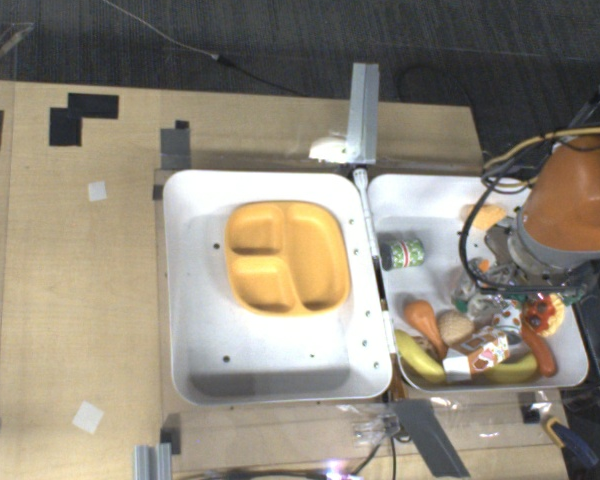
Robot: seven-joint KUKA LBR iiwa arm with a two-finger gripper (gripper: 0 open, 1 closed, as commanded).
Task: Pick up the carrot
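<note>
The claw (pixel 500 303) hangs low inside the right bin (pixel 420 203), beneath the arm's orange band (pixel 577 193) and grey wrist; cables and the wrist itself cover most of it, so whether it is open or closed cannot be told. Nothing is seen held in it.

The carrot (pixel 423 322) lies on the right bin floor, left of the claw and apart from it, slanting from upper left to lower right. Its lower end sits beside a small tan rounded item (pixel 455 325). Below the carrot a yellow banana (pixel 420 358) curves along the bin's front wall. A red sausage-shaped item (pixel 540 351) lies at the front right of the bin. A small green and white can (pixel 404 254) rests on its side near the bin's left wall, above the carrot and well clear of it.

The left bin (pixel 195 268) carries a yellow divided plate (pixel 283 256). Both bins rest on the wooden surface (pixel 70 298).
</note>
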